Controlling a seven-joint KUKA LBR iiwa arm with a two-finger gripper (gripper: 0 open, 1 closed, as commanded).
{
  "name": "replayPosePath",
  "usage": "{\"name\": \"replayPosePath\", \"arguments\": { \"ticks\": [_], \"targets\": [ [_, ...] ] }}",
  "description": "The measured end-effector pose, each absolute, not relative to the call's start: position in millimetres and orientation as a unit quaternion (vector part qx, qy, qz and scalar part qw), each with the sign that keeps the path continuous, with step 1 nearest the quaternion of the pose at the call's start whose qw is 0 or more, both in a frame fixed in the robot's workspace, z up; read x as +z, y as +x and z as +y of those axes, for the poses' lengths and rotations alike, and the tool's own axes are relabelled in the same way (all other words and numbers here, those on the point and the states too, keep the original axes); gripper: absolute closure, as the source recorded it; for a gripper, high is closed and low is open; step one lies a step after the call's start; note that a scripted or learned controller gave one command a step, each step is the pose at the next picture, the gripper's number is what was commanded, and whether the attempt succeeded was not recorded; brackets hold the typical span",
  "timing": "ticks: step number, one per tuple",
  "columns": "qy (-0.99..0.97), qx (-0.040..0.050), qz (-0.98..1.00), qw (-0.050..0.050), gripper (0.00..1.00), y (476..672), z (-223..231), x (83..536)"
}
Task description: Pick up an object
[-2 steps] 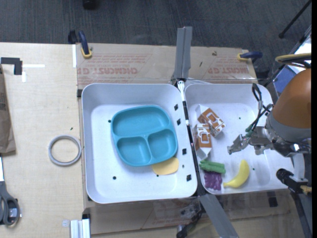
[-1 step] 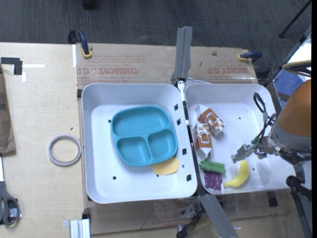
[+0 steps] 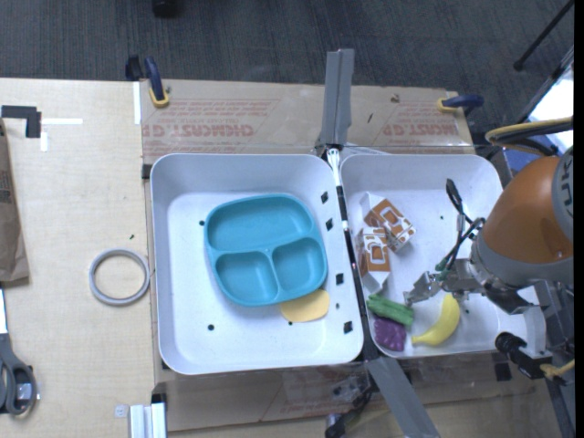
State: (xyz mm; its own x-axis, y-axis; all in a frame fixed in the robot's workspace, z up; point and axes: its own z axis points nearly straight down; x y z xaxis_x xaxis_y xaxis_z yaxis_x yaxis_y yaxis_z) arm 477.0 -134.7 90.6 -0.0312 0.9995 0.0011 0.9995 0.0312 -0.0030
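Observation:
In the right bin (image 3: 474,176) lie two orange-and-white cartons (image 3: 388,224) (image 3: 374,249), a yellow banana (image 3: 440,322) and a purple eggplant with a green top (image 3: 391,327). My gripper (image 3: 425,287) hangs low in this bin, just left of the banana's upper end and above the eggplant. The cartons sit up and to its left. The arm's orange band (image 3: 534,217) and grey wrist (image 3: 497,276) cover the bin's right side.
The left bin (image 3: 173,245) holds a blue three-part tray (image 3: 266,249) with a yellow flat piece (image 3: 307,307) at its lower edge. A tape ring (image 3: 119,275) and scissors (image 3: 16,383) lie on the bench at left. A grey divider post (image 3: 337,99) stands between the bins.

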Motion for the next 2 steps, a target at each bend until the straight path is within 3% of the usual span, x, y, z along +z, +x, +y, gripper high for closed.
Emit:
{"name": "replayPosePath", "arguments": {
  "ticks": [1,2],
  "targets": [
    [-0.665,-0.0019,-0.747,0.003,0.00,478.6,-217.6,91.4],
    [-0.521,0.0000,-0.854,0.001,0.00,477.5,-161.4,91.0]
  ]
}}
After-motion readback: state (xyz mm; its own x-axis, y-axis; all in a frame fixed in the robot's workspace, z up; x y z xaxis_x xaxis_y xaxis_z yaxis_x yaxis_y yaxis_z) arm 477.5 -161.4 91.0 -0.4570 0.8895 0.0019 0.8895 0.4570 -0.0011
